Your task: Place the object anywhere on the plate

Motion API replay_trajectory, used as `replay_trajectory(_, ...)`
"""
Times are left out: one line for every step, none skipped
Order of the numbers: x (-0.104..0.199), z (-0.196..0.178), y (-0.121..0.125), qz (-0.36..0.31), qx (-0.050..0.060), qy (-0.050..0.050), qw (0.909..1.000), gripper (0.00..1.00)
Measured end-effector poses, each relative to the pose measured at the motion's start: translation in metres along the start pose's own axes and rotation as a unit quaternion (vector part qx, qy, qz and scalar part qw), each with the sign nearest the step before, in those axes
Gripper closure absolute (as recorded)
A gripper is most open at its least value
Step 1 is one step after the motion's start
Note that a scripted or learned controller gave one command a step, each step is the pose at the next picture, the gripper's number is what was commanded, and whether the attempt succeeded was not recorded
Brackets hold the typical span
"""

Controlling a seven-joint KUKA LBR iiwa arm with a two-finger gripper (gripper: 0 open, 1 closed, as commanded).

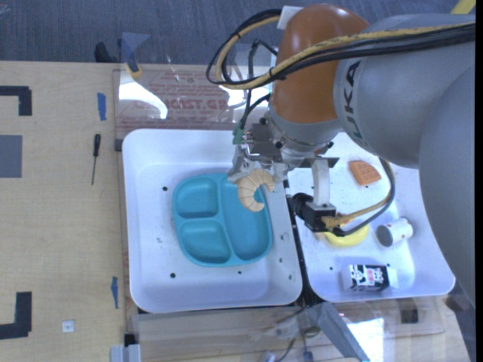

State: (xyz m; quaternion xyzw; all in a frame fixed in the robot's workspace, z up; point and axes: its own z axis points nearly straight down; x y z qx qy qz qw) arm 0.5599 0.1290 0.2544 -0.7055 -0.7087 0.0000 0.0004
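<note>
A blue plate (219, 221) with three compartments lies in the left white bin (151, 225). A tan croissant (253, 185) hangs over the plate's upper right part, above its long right compartment. My gripper (256, 168) comes down from the orange and grey wrist and is shut on the croissant, whose top sits between the fingers. The arm hides the bin wall behind it.
The right bin (430, 270) holds an orange waffle-like piece (364, 173), a yellow banana-like item (346, 236), a small white and grey cylinder (394, 231) and a black and white carton (367, 277). A screwdriver (95, 157) lies on the wooden bench at the left.
</note>
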Motion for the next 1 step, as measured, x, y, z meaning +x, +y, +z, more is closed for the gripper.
replay_trajectory(-0.001, -0.0003, 0.0, 0.0, 0.0, -0.001, 1.0, 0.0)
